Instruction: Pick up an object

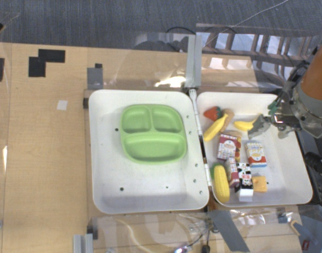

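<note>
Roughly, taking the green three-compartment plastic tray as landmark:

Tray: lies flat near the middle of the left shallow white bin, two small wells on its far side, one long well on its near side.

Right white bin: just beside the tray's bin, on the arm's side; holds all the small toys.

Toys nearest the tray: yellow plastic corn cob at the near end, yellow toy banana further up, red strawberry-like piece at the far end.

Cartons: red-and-white small carton beyond the banana from the tray; second red-and-white carton further out; black-and-white cow-print carton near the corn.

Other pieces: small orange block past the cow-print carton; second small yellow piece at the far side, beside the gripper.

Arm: grey, orange band, enters from the side opposite the tray.

Gripper: over the right bin's far part, well apart from the tray; fingers' spacing cannot be told, nothing seen between them.
</note>
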{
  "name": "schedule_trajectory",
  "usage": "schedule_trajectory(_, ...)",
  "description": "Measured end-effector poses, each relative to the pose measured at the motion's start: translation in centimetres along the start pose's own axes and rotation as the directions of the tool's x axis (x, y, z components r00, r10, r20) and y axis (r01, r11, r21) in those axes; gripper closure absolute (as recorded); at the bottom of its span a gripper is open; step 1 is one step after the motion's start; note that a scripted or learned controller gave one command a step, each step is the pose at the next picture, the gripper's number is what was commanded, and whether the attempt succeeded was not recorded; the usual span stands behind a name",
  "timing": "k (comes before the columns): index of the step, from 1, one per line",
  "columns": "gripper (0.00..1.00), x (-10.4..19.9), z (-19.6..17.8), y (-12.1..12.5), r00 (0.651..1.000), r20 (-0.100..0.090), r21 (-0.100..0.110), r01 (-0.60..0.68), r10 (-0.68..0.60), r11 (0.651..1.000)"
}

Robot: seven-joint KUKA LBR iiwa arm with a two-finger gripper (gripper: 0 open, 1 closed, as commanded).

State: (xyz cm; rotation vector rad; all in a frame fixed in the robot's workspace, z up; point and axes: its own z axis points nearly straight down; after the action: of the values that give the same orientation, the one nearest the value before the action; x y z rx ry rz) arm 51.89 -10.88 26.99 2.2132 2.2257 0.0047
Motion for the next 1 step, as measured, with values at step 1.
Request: schedule_trajectory(1, 0.0, -4.14, 12.9, 2.82, 0.992, 0.0, 0.001, 0.128, -0.128, 0.992)
